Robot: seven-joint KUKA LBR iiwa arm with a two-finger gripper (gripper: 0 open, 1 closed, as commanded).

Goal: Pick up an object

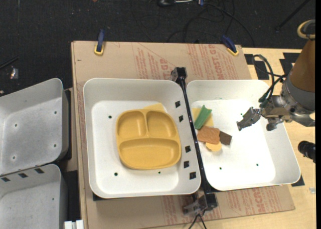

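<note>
A small heap of objects lay in the right bin, hard against its left wall: a green piece on top, brown and yellow pieces beneath. In the left bin sat a yellow divided tray. The gripper hovered over the right bin, right of the heap and apart from it; whether its claw was spread or pressed together could not be told.

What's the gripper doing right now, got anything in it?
Gripper: over the right bin, apart from the pile of small items to its left; nothing visible between its fingers. Open or shut cannot be told.
</note>
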